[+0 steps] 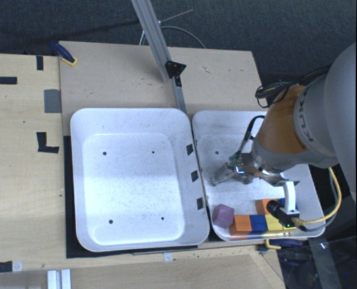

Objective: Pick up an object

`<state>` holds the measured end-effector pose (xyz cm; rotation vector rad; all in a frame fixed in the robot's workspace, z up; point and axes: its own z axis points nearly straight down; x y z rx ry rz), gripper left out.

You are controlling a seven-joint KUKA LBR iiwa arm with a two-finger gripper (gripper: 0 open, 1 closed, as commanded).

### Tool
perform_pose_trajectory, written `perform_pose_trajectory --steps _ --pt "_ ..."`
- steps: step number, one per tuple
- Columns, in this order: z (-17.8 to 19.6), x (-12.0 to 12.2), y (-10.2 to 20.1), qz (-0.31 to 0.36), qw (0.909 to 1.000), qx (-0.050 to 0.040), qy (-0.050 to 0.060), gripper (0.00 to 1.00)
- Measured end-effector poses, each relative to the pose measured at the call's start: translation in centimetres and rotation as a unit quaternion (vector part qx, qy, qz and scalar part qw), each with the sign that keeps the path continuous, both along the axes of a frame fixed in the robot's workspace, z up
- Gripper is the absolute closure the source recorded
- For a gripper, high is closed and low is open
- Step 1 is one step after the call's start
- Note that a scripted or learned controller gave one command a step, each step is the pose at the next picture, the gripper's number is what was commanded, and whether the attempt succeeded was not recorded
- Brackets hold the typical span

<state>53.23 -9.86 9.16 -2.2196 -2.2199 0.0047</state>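
Along the near edge of the right bin [217, 128] lie several small blocks: a purple one [224, 214], an orange one [242, 223], a blue one [257, 223], a yellow one [273, 223] and another orange piece [263, 207] behind them. My gripper [223, 176] hangs over the middle of the right bin, above and to the left of the blocks, pointing left. Nothing shows between its fingers. The grey arm with its orange band [282, 131] covers the bin's right side.
The left bin [130, 179] sits beside the right one, with small black clips on the shared rim. A metal camera pole [157, 35] slants across the bench at the back. Black tape marks and a blue-yellow item [64, 53] lie on the bench's left part.
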Motion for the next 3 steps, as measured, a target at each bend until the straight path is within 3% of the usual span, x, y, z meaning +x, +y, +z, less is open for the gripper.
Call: perform_pose_trajectory --steps 1,2,3 --pt "10.5 2.5 5.6 0.003 1.0 0.0007 -0.006 0.0" --pt "10.0 -0.4 7.9 0.001 1.0 0.0002 0.0 0.0" --pt "10.0 4.3 6.6 0.001 1.0 -0.0002 -0.003 0.0"
